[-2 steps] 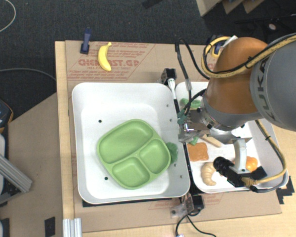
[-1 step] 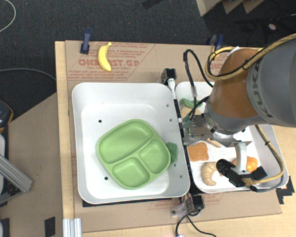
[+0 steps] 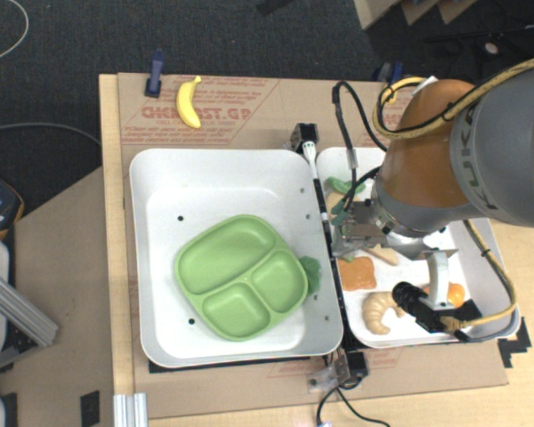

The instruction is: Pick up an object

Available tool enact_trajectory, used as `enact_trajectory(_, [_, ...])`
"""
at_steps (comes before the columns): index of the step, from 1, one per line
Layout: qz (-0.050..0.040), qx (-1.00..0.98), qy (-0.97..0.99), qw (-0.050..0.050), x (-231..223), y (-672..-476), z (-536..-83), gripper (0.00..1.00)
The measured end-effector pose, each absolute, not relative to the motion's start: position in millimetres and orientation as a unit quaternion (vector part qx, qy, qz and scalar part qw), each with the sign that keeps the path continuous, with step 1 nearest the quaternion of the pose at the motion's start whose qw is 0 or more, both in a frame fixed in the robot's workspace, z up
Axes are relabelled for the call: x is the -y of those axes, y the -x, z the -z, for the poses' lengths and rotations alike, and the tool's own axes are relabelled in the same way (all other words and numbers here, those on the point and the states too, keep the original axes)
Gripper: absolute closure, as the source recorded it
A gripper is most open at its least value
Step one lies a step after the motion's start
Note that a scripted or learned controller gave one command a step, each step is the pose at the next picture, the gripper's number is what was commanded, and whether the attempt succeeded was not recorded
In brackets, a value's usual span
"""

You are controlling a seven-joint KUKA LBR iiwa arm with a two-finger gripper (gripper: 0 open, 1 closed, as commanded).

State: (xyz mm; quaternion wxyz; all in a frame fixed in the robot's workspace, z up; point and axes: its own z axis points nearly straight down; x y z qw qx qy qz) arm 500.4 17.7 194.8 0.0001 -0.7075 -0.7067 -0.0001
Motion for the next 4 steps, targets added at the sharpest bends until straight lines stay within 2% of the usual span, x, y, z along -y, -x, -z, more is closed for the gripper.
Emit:
enact_trajectory(1, [-0.0001,0.706,0.709,-0.001,41.4,-515.3,-184.1,1.0])
enact_trajectory(2, [-0.0003,0.711,0.703,0.003,-90.3,-481.4,-184.2,1.0])
enact_trajectory(3, [0.0065,0.706,0.708,-0.006,-33.8,-481.3,-326.5,1.0])
enact_trajectory(4, [-0.0002,0.71,0.704,0.001,-125.7,-493.3,-293.6,1.0])
